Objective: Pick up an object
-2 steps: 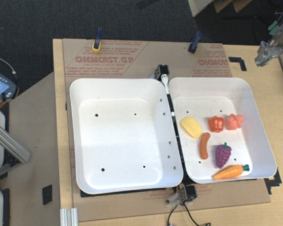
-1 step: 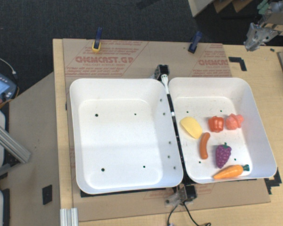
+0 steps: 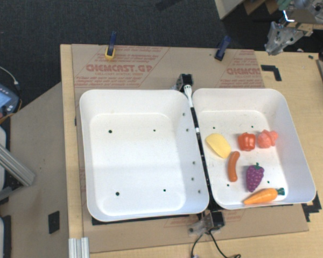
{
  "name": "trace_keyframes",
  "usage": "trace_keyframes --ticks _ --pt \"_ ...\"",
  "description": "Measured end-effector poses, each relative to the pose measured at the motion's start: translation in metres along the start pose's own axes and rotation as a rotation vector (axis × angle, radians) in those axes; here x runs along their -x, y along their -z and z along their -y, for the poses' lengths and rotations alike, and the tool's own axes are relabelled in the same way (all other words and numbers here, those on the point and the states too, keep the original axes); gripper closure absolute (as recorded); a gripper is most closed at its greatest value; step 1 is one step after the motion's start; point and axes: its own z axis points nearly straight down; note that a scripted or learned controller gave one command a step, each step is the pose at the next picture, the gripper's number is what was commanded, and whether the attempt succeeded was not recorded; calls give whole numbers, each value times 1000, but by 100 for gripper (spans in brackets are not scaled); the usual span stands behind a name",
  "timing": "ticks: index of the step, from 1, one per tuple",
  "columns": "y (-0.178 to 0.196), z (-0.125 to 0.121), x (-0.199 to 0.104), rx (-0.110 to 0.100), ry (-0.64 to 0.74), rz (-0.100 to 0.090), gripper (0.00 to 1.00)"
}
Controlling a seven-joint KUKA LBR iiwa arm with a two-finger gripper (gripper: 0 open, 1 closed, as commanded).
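Note:
Several toy foods lie in the right bin (image 3: 294,123): a yellow piece (image 3: 218,145), a red pepper (image 3: 246,141), a pink fruit (image 3: 267,138), an orange-red sausage (image 3: 233,166), purple grapes (image 3: 254,177) and a carrot (image 3: 264,196) by the near rim. My gripper (image 3: 277,41) hangs at the top right, beyond the far edge of the bench and well clear of the bins. Nothing is seen in it.
The left bin (image 3: 89,144) stands beside the right one, with a black divider strip (image 3: 196,130) between them. Both rest on a brown board (image 3: 151,63) held by two clamps, one of them at the far left (image 3: 111,45). Cables trail at the near edge (image 3: 207,230).

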Motion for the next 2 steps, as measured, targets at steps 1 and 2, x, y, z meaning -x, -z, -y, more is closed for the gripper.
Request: trace_keyframes --ticks 1,2 --pt "-5 1 -35 -8 -2 -1 100" --pt "9 0 -91 -2 1 -1 100"
